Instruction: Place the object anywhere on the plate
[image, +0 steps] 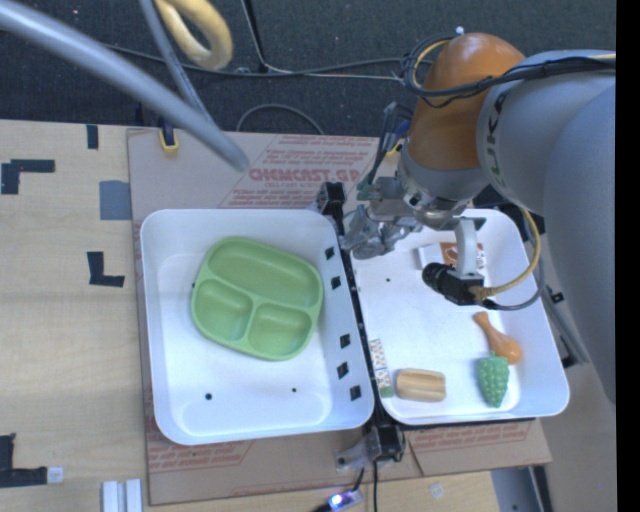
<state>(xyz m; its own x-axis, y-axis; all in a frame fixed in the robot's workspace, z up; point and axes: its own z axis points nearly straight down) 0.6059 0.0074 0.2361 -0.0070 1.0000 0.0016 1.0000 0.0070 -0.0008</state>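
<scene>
The pincer (372, 238) sits low over the upper left corner of the right bin (445, 318), right against the divider between the two bins, and from this angle I cannot tell what state it is in, since the wrist hardware crowds it. Nothing is visibly held there. The candidates for the move all lie in that same right bin: a tan, cylinder-like block (420, 385) near the front edge, lying with its long axis across the bin, left to right; just beside it a knobbly green bunch, a toy grape cluster (492, 380) by the look of it; and above that a smooth orange drumstick-shaped piece (496, 338) angled down toward the grapes. All three lie toward the camera and rightward of the pincer, well apart from it. The target, a matte light-green plate (258, 297) with three moulded compartments, rests in the left bin (170, 390), directly across the divider. So, by my read, any pick means travelling back down the right bin first, then crossing left. Which toy is meant, I can't say.
</scene>
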